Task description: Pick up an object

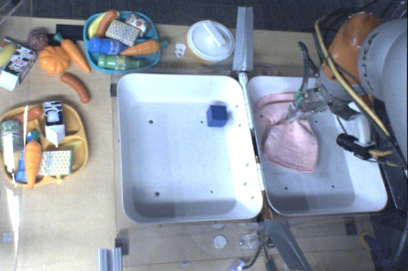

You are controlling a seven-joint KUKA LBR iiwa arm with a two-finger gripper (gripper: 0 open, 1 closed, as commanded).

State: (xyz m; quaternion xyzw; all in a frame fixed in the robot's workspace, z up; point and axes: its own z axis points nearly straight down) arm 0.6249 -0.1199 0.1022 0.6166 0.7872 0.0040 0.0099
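Note:
A small blue cube (217, 115) lies in the left white bin (159, 193), toward its upper right. A crumpled pink cloth (290, 139) lies in the right white bin (331, 193), on its left side. My gripper (299, 107) reaches in from the right and sits low over the upper part of the pink cloth, at or very near its surface. The grey arm with its orange band (350, 40) and its cables cover the right bin's upper right corner.
On the bench to the left stand a blue bowl (121, 40) of toy food and a yellow plate (41, 145) of toy food, with a toy pumpkin (53, 60) and sausage (76, 88) between them. A white lidded dish (210, 40) sits behind the bins.

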